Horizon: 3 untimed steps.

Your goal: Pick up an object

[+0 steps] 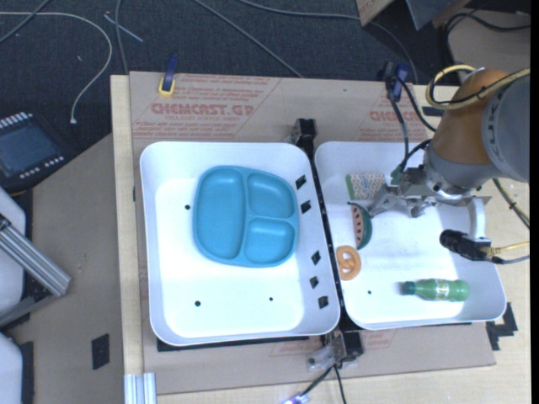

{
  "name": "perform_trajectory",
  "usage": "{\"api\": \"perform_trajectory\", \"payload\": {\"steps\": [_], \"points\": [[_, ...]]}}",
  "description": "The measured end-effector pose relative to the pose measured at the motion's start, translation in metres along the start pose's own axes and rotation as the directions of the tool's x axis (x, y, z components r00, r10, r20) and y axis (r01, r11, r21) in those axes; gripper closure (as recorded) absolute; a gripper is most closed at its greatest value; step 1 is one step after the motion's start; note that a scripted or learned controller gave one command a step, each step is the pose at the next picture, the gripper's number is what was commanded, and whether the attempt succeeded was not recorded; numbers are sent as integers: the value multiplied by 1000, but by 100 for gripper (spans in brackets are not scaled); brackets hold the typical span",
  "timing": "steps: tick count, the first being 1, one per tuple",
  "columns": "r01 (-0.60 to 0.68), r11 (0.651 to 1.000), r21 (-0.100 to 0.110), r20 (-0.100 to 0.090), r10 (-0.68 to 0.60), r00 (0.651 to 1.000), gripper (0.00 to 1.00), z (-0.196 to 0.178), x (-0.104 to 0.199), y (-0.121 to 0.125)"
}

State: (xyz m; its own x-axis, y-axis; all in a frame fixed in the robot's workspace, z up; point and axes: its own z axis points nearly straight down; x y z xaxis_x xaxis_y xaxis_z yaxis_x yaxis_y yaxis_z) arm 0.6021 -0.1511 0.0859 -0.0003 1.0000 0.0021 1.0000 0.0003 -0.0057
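Grey arm (484, 133) hides the right bin's (472, 310) far corner; whether its fingers (379, 202) grip anything is unclear.

A: Where does the camera sit?

B: It is fixed above my bench (253, 99), looking down at a slant, far enough back to take in both white bins side by side.

A: Which way does it face?

B: The bench's far edge lies toward twelve o'clock and its near edge toward six. The left bin (168, 310) sits toward nine o'clock, the right bin (472, 310) toward three. My arm (480, 133) enters from three o'clock. Dark floor with cables shows past the bench at twelve.
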Motion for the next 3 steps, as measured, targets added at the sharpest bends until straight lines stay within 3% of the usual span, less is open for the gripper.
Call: {"api": "perform_trajectory", "payload": {"steps": [1, 3], "points": [[0, 1000, -7, 1, 0, 1000, 100, -15, 0, 2], [1, 1000, -13, 4, -1, 1000, 100, -131, -9, 6]]}}
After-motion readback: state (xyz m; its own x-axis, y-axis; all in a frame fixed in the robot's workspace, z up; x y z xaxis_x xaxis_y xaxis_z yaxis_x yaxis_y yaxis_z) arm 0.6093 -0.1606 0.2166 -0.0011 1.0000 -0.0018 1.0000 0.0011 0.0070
